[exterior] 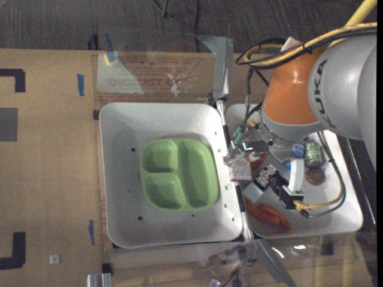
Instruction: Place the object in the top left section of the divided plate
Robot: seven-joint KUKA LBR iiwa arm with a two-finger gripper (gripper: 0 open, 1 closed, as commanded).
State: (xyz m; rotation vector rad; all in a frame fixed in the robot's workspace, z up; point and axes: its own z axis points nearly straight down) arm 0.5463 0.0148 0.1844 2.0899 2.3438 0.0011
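The grey arm (350, 82) with its orange band (290, 97) rises closest to the lens at the view's upper right, bending down over the right bin (350, 217). Under it lies a brown bench (48, 172) marked with black tape corners (13, 79) and short blue tape strips (80, 84). Beyond the bench's far edge runs dark carpet (72, 11) with black cables (173, 5) trailing across it. A clear sheet (155, 70) with a printed label lies flat behind the left bin (114, 220). The two white bins sit side by side, rims touching. The divided plate (179, 173) is pale green and rounded at the corners, with one long compartment on the view's right side and two smaller ones, one above the other, on its left. It rests flat near the middle of the left bin. The claw (248, 154) hangs below the wrist at the right bin's left edge, mostly hidden by the wrist, and whether it is spread or pressed together cannot be told. The plate lies just across the shared rim, to the claw's left in the view, apart from it. A small pink-and-white packet (241, 171) sits at that rim between plate and claw, close beneath the claw. In the right bin lie a red sausage-shaped thing (270, 216), a small can (312, 154) and a brown disc (315, 175)
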